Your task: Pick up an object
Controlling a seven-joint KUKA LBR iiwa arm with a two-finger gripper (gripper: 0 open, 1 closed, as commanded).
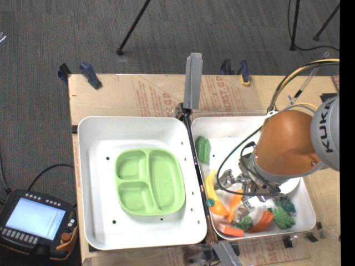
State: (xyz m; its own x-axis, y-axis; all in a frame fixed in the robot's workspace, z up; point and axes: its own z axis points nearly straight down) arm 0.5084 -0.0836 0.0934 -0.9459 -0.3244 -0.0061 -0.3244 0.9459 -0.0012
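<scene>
Grey ribbed carpet surrounds a bench (pixel 111 93) topped with tan cardboard bearing red printed lettering, held by blue clamps (pixel 90 73) at its upper edge. Thin black tripod legs (pixel 136 20) cross the carpet at the top of the frame. Two shallow white bins with rounded corners and smooth, glossy walls sit side by side, split by a grey upright post (pixel 193 82) at upper centre. The left bin (pixel 91 176) holds a pale green plastic tray (pixel 150 182), rounded in outline and moulded into three compartments, lying flat near the bin's middle. The right bin (pixel 233 123) holds toy produce: a ridged dark green piece (pixel 203 148) near its left wall, a curved yellow banana (pixel 211 184) below it, a smooth orange piece (pixel 219 208), an orange carrot-like stick (pixel 232 231) along the lower wall, a knobbly green broccoli (pixel 244 223) beside it, a further orange piece (pixel 264 220), and a bumpy green cluster (pixel 284 219) at lower right. The arm (pixel 288 146), with its smooth orange band and grey casing, reaches in from the right over this bin, black cables looping about the wrist. The gripper (pixel 246 203), a metallic assembly, sits low among the produce in the lower middle of the right bin; whether its pincer is apart or together cannot be told, and no item is seen between its tips. A black handheld pendant (pixel 36 220) with a lit screen lies at lower left on the carpet.
</scene>
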